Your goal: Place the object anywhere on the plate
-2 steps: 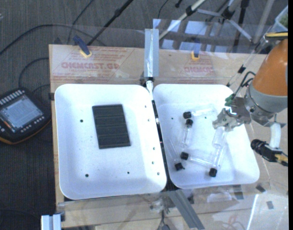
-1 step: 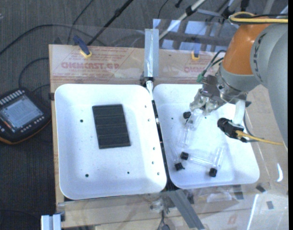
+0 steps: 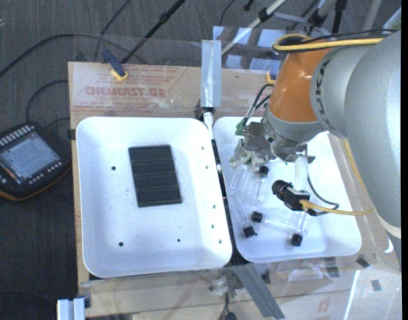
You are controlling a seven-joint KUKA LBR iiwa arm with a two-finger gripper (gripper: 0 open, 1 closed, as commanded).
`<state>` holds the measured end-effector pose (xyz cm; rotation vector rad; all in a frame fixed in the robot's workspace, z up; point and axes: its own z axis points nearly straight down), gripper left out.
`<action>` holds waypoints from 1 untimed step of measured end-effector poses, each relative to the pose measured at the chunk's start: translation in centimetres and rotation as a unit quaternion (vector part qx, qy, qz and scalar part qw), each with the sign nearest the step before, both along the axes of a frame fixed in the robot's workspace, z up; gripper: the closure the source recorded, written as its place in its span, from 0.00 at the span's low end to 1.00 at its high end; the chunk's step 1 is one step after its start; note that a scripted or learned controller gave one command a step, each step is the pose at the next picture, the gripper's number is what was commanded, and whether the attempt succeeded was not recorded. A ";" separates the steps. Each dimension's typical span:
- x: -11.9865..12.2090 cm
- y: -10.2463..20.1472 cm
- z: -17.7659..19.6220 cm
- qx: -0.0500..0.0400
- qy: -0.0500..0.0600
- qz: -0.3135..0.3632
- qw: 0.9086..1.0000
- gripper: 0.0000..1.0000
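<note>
Apparently nothing is placed yet: the dark ribbed rectangular plate (image 3: 155, 175) lies bare in the left white bin (image 3: 97, 245). At three o'clock, the claw (image 3: 257, 162) hovers over clear plastic objects (image 3: 282, 224); its grip I cannot tell.

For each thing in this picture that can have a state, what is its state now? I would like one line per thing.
Dark plate: lies flat in the left bin, nothing on it.
Small black pieces: lie loose on the floor of the right bin.
Gripper: low over the right bin; open or shut, I cannot tell.
Handheld controller: on the floor at left, screen lit.
</note>
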<state>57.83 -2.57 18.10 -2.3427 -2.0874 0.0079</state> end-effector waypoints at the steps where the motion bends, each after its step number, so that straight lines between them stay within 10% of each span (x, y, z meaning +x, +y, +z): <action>1: 2.5 10.4 3.4 -0.001 -0.001 -0.016 1.000 1.00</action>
